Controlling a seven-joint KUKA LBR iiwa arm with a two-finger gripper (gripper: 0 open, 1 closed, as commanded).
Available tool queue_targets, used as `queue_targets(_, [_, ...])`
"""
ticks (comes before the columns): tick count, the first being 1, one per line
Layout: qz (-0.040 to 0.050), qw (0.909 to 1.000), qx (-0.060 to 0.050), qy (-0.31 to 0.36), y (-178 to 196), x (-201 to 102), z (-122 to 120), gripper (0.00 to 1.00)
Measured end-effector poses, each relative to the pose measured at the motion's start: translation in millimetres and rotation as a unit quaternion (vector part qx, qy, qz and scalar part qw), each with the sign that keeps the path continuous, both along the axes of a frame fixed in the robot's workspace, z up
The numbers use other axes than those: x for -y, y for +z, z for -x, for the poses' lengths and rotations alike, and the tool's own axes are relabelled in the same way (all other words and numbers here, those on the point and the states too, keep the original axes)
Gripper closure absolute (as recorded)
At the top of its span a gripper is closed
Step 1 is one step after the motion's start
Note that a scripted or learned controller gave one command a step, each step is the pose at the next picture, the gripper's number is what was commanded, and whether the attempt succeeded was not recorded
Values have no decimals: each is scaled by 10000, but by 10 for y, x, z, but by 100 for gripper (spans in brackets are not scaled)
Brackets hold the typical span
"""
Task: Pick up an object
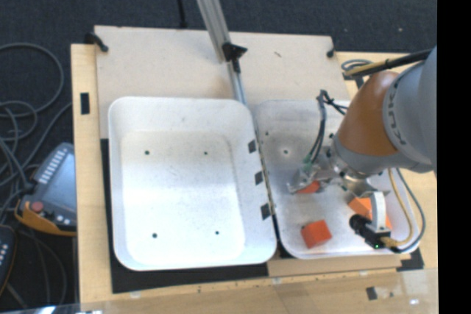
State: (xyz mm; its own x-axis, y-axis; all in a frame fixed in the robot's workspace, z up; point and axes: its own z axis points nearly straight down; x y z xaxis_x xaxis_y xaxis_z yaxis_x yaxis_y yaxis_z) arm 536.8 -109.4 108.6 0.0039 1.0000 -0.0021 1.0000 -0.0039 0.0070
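Observation:
My gripper (310, 180) is down in the right bin (283, 125), left of the bin's middle. A small orange piece (311, 188) shows right at its tip, partly covered by the gripper. I cannot tell whether it is held. A red-orange block (317, 233) lies on the bin floor near the front wall, just below the gripper. Another orange thing (360, 204) shows to the right, partly hidden under the wrist. The grey arm with its orange band (372, 121) covers the right part of this bin.
The left bin (184, 180) sits beside the right one, their walls touching at the middle. A slanted metal pole (210, 4) rises from the bench behind the bins. Cables and a handheld pendant (51, 187) lie on the floor at the left.

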Motion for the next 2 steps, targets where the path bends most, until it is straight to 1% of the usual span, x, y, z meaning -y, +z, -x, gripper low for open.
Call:
queue_targets(1, [-15,10000,14,62,927,-611,-356,100])
queue_targets(2, [-21,10000,-40,60,877,-1250,-186,100])
